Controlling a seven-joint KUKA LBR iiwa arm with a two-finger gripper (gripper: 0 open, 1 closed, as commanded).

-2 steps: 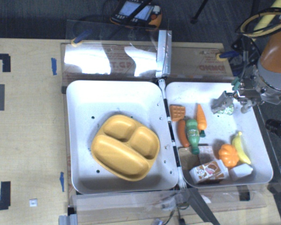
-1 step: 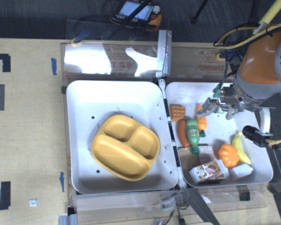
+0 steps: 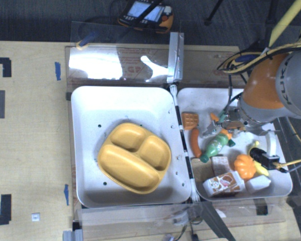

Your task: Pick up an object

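gripper: upper middle of right bin, finger state cannot tell
target: green bottle, just lower-left of gripper
long axis: diagonal, lower-left to upper-right
left bin: yellow tray

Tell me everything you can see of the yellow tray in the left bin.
The yellow tray looks like glossy moulded plastic with rounded corners and three compartments: one long one nearer the camera, two smaller ones behind. It lies flat, turned at a slant, on the floor of the left bin, roughly centred. Nothing else touches it.
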